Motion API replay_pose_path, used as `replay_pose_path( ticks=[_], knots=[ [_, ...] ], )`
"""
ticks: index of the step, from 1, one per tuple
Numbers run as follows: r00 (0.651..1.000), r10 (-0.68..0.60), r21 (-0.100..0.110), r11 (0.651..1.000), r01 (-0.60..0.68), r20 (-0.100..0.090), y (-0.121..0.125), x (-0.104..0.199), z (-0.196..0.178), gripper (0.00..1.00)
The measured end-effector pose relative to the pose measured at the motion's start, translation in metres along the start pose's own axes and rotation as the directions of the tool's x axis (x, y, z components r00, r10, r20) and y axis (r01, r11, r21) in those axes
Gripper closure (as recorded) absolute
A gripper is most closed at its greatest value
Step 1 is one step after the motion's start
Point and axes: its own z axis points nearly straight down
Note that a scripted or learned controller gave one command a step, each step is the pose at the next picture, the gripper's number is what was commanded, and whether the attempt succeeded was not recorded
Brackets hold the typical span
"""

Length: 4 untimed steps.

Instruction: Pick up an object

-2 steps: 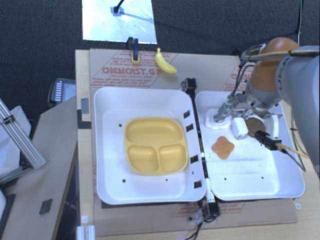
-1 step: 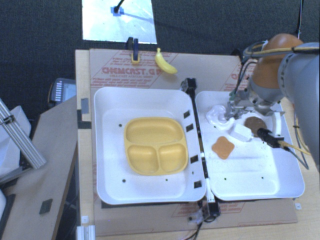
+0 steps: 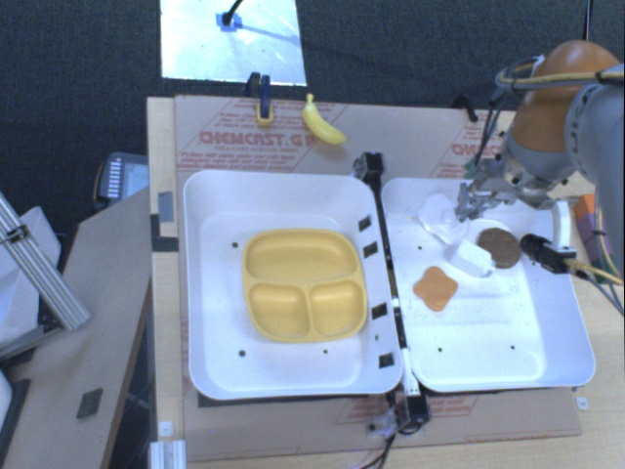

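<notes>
Your arm comes in from the right and bends down over the back part of the right bin. The gripper points down there, just above the bin floor. You cannot tell from this angle how far it is open, and you can see nothing clearly held in it.

You have 4 loose things in the right bin. A white crumpled piece lies just left of the gripper, touching it or very nearly so; you cannot tell which. A white block lies in front of the gripper, tilted at a slant. A brown disc sits flat just right of the block, its edge against it or just beside it. An orange piece with a lobed outline lies nearer the front, close to the block but apart from it.

In the left bin you see 1 thing, a yellow plate with 3 compartments, lying flat near the middle.

The 2 bins stand side by side on the desk, whose top carries red print. Behind the left bin a banana lies on the desk, well apart from the gripper, and a yellow and black clamp stands at the back edge, just left of it.
</notes>
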Motion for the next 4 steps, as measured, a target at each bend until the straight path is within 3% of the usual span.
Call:
replay_pose_path(
  ticks=[2,4],
  knots=[
    [1.0,-0.004,-0.006,1.0,0.004,0.002,0.014,-0.009,-0.107,1.0],
    [1.0,-0.008,0.002,1.0,0.008,-0.002,-0.015,0.094,-0.102,1.0]
  ],
)
